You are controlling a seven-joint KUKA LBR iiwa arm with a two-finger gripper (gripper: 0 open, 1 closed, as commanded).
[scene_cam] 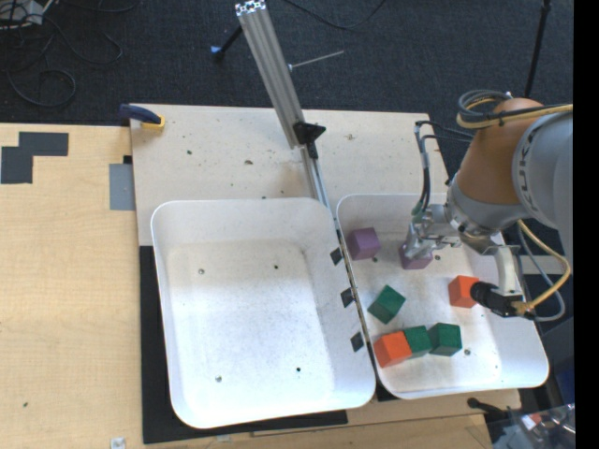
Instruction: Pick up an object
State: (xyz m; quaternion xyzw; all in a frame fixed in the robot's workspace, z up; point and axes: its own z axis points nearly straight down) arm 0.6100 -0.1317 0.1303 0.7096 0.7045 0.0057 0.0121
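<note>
A small purple block [416, 259] is seen in the upper part of the right bin [524, 368], directly under the gripper [417, 248]. The gripper's metal fingers are lowered onto this block, but whether they are apart, together or clamped on it cannot be told, since the fingertips blend with the block's top.

A second purple block [364, 243] lies just beside it, at nine o'clock. At seven o'clock from the gripped-at block, a dark green block [387, 303] is tilted on a corner. At four o'clock, an orange block [462, 291] sits near the bin's right wall. Farther toward six o'clock, three blocks are lined up touching: an orange one [393, 348], a green one [417, 340] and another green one [445, 339].

The grey and orange arm [510, 171] is seen at two o'clock from the gripper. The left bin [187, 241] is set against the right bin at nine o'clock.
</note>
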